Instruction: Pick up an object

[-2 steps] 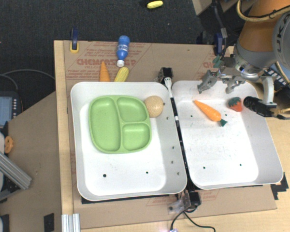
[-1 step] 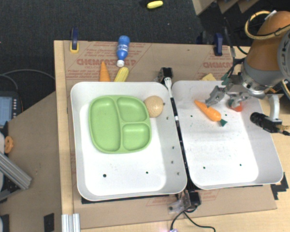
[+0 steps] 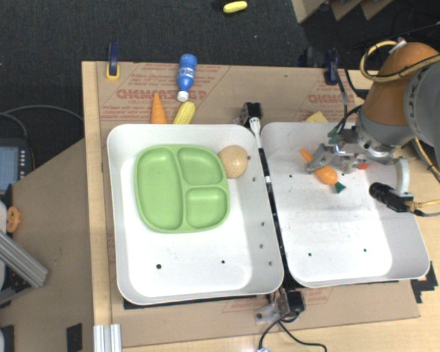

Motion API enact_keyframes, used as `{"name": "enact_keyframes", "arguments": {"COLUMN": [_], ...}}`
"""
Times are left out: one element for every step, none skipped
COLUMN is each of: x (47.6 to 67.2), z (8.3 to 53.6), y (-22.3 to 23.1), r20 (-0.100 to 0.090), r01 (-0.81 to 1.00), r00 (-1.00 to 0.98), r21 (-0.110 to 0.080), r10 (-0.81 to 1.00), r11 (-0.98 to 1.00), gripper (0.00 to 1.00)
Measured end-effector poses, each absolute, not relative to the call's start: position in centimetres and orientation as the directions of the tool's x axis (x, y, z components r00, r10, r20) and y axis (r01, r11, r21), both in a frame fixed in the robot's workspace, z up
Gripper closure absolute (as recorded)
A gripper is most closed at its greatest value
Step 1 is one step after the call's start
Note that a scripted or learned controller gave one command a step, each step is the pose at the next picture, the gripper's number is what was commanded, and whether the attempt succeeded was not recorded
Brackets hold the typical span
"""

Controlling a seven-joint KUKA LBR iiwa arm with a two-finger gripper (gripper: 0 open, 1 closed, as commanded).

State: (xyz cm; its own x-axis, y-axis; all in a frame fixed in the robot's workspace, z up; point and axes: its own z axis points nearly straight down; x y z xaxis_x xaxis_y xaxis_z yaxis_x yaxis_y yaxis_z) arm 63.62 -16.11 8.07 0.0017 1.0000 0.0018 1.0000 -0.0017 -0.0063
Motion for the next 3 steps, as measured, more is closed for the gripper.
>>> {"name": "enact_keyframes", "arguments": {"x": [63.8,64.6,58.0], "z": [9.6,8.4,19.1], "y": [-16.1,-9.3,-2.0], "r20": [0.0,0.0,0.005], "r01": [1.0,1.0,1.0], "r00": [0.001,-0.004,-0.007], "r21": [0.0,-0.009,0.004], "r10": [1.0,1.0,1.0], "r11": [-0.001,0.004,0.007], "gripper": [1.0,1.0,1.0]}}
